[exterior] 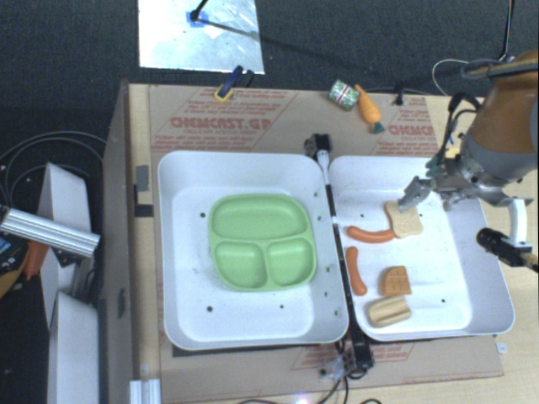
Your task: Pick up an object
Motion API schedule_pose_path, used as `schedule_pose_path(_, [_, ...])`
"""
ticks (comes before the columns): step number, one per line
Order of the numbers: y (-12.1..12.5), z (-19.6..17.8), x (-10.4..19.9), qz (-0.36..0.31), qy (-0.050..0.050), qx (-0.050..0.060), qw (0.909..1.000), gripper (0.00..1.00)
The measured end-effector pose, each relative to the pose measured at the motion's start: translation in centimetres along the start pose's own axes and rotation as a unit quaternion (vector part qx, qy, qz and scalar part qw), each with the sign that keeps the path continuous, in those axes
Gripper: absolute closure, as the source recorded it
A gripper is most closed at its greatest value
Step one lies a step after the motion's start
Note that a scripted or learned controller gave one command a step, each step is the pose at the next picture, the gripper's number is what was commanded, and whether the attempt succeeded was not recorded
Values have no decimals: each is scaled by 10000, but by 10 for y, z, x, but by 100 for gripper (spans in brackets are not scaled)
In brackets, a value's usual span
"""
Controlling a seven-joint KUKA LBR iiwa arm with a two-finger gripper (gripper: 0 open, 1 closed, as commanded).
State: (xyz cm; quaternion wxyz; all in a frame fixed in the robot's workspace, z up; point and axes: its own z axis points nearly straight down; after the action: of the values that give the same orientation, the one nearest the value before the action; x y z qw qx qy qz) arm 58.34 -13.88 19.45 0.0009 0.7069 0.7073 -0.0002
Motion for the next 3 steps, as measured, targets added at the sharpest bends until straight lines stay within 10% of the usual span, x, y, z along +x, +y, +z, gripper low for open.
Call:
schedule_pose_path(1, [-49, 64, 43, -5, 12, 13, 10000, 0])
schedule_pose_path(2, [-88, 110, 23, -2, 8, 1, 10000, 0])
schedule_pose_path(3, [-86, 99, 23, -6, 10, -21, 10000, 100])
